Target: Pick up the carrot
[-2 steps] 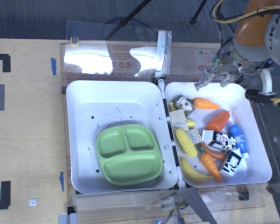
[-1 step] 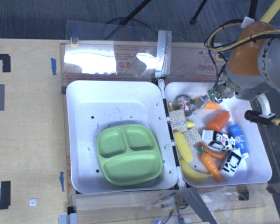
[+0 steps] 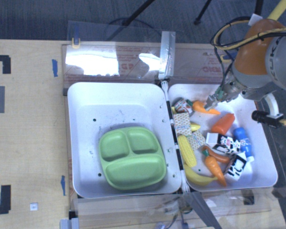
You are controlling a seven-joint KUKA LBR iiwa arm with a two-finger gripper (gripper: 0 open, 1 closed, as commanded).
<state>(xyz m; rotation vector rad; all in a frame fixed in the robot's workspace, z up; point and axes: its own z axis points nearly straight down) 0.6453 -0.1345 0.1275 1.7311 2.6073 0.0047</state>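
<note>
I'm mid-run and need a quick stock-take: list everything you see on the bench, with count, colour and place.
Left bin: one, white, left half of the bench.
Divided plate: one, green, in the left bin.
Right bin: one, white, beside the left bin.
Carrots: two, orange; one at the near side of the right bin, one at its far side by the tool.
Corn cob: one, yellow, right bin's left side.
Banana: one, yellow, near edge.
Blue item: one, right side.
Arm: one, grey and orange, far right.
Tool: one, over the far carrot.

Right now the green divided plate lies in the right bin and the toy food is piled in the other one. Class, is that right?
Not quite. The camera view shows the green divided plate in the left bin; the toy food, including the carrot, is piled in the right bin.
</note>
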